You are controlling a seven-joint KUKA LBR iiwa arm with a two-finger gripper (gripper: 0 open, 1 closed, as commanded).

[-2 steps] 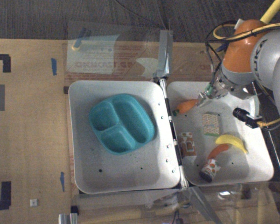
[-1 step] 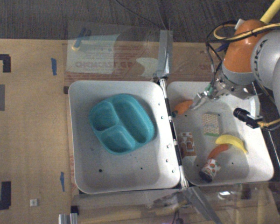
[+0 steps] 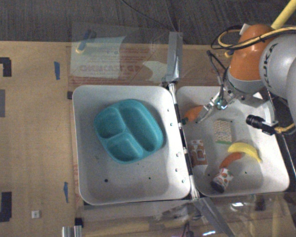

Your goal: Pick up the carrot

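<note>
Now, carrot [image 3: 192, 114] at the upper left corner of the right bin [image 3: 281, 179], pincer [image 3: 206, 112] just beside it, fingers slightly apart, nothing between them, banana [image 3: 245, 149] lower right, teal divided plate [image 3: 129, 130] in the left bin [image 3: 89, 181]

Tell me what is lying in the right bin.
In the right bin: a banana, a carrot, a small cup on its side, two flat packets, and an orange item beside the gripper, which partly covers it.
</note>
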